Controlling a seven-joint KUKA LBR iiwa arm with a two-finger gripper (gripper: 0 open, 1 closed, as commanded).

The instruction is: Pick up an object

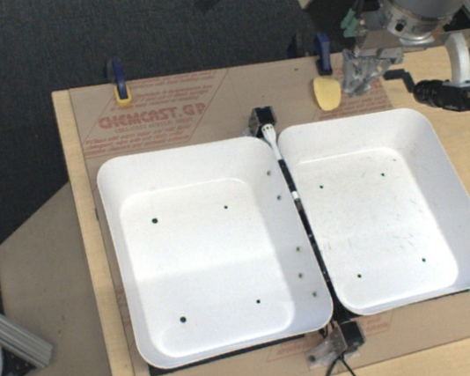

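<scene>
At the upper right of the frame, beyond the right bin (442,148), my gripper (363,79) hung just right of a small yellow object (327,93) on the board, its grip impossible to tell, beside the left bin (120,246).

Arm at top right, orange band above wrist. Tool (362,76) over the surface (202,99) behind the right bin (448,183), just beside a pale yellow object (327,92) lying on the board. Left bin (124,246) adjacent. Blue clamps (117,75) on back edge.
</scene>
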